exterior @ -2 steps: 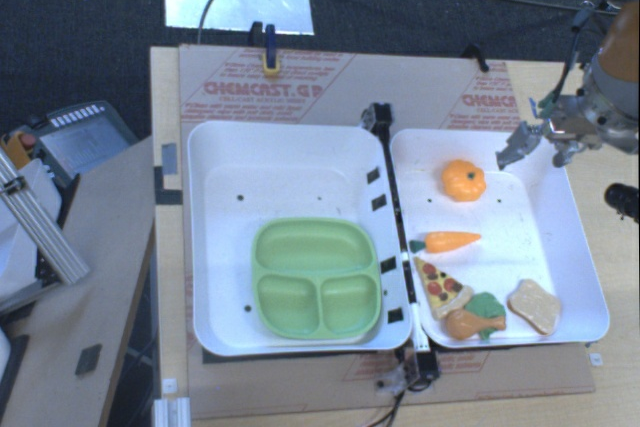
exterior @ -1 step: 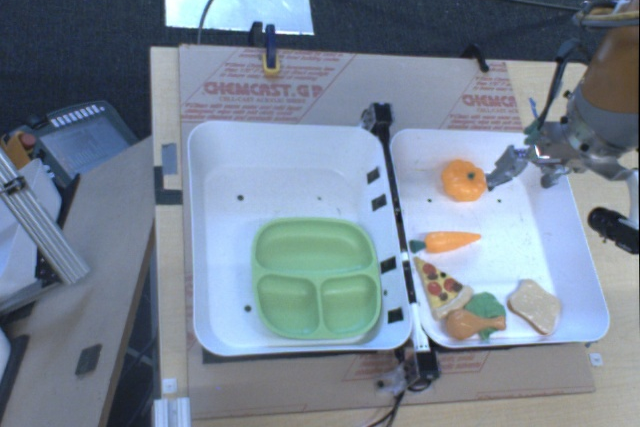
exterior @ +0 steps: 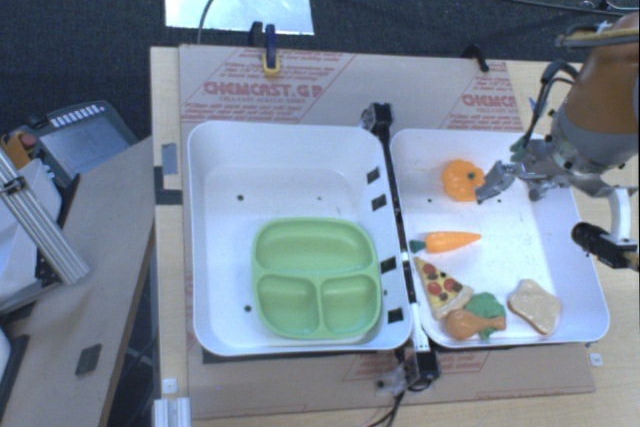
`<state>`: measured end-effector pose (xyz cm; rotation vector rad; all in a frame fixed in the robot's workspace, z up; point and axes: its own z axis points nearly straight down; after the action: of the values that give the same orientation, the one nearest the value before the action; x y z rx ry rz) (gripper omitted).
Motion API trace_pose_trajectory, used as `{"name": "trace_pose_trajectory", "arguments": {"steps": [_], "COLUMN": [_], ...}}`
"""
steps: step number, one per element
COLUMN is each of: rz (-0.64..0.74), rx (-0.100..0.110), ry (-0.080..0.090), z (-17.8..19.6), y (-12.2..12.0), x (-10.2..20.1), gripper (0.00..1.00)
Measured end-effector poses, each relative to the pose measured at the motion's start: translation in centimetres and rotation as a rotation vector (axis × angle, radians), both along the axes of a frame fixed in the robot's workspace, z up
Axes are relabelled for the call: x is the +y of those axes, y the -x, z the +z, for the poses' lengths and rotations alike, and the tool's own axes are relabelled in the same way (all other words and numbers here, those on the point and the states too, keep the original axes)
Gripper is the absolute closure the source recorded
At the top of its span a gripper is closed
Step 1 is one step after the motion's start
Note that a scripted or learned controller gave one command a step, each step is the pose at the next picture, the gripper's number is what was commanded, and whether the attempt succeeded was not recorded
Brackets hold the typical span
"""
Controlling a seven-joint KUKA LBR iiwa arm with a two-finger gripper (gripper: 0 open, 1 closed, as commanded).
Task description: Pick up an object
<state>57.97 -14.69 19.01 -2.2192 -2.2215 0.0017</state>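
Note:
The right bin (exterior: 560, 245) holds several toy foods. An orange fruit (exterior: 461, 180) lies near its back left, and an orange carrot (exterior: 450, 241) lies below it. Along the front are a pizza slice (exterior: 440, 282), a brown drumstick with green leaves (exterior: 475, 316) and a bread slice (exterior: 535, 305). My gripper (exterior: 517, 183) hangs over the bin's back right part, just right of the orange fruit. Its fingers are spread, one finger (exterior: 494, 182) close beside the fruit, and nothing sits between them.
The left bin (exterior: 220, 165) holds a green divided plate (exterior: 315, 277) toward its front. A black divider strip (exterior: 392, 225) runs between the bins. The arm's orange band (exterior: 608, 80) rises at the right edge. A side table with equipment (exterior: 60, 195) stands to the left.

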Motion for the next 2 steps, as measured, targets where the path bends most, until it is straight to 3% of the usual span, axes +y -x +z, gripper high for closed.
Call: {"name": "trace_pose_trajectory", "arguments": {"steps": [1, 2], "rz": [0.0, 0.0], "rx": [0.0, -0.006], "ry": [0.0, 0.002], "z": [-4.2, -2.9], "y": [-0.2, -0.4], "x": [-0.2, -0.2], "gripper": [0.0, 1.0]}}
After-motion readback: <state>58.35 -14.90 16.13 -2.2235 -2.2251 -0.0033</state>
